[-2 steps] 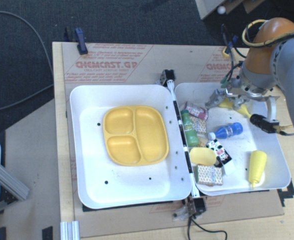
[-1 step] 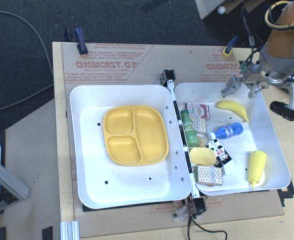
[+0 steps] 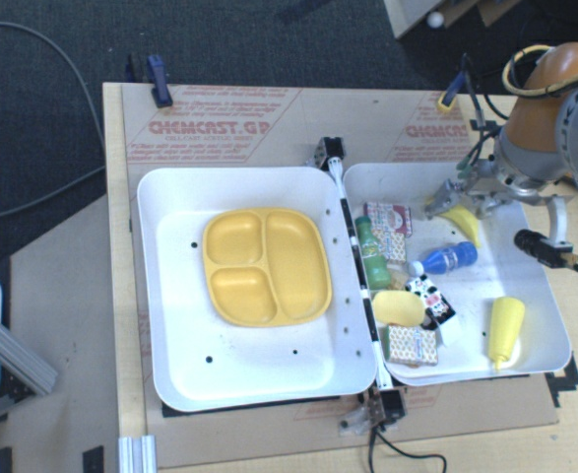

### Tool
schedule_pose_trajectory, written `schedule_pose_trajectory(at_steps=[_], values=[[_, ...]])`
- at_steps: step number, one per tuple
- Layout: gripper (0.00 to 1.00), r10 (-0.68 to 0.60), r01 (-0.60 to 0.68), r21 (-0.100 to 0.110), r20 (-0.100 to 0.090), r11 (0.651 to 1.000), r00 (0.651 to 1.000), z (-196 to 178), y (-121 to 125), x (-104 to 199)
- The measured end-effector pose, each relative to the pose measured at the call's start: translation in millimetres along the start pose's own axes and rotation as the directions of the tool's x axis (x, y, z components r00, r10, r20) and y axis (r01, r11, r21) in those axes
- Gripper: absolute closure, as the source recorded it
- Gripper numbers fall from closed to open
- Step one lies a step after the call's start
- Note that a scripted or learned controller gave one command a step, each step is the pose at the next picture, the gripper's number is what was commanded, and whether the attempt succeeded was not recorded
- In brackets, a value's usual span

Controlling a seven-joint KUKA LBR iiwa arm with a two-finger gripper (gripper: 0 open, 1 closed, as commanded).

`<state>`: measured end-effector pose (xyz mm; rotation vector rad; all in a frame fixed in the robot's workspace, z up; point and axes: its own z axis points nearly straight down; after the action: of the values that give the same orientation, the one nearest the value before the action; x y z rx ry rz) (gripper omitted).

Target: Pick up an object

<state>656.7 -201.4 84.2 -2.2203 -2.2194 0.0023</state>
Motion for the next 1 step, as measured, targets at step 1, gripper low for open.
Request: schedule_pose_trajectory(at_steps=[1], values=[[1.00,-0.002,0.002,0.006,0.001,1.000,1.000,-10.3,-0.7,-0.3]])
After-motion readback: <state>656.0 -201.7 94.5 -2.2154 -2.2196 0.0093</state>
